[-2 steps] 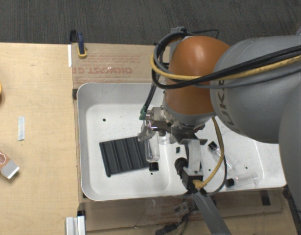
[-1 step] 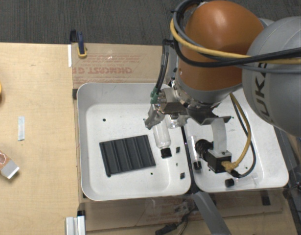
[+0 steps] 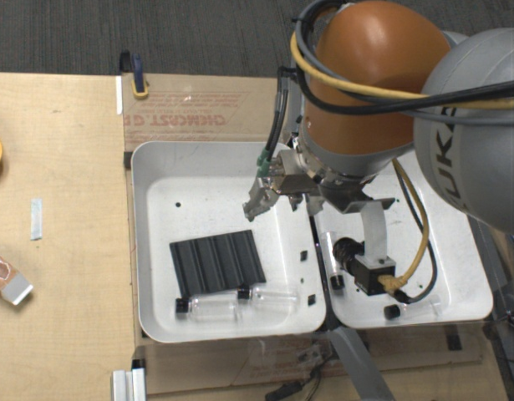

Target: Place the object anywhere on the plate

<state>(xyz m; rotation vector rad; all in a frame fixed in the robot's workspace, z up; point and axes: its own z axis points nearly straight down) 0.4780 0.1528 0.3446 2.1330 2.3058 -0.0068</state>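
A black ribbed plate (image 3: 216, 262) lies flat in the left bin (image 3: 148, 224), toward its front. A clear plastic tube with a black cap (image 3: 231, 306) lies on its side along the plate's front edge, touching or just off it. My gripper (image 3: 258, 199) hangs under the big orange wrist, over the back right part of the left bin. It is above and to the right of the plate and apart from the tube. Nothing shows in it.
The right bin (image 3: 457, 307) sits under the arm, with a black block and yellow cable (image 3: 369, 270) hanging over it and small black bits on its floor. On the wooden bench to the left lie a grey strip (image 3: 36, 219) and a packet (image 3: 7, 279).
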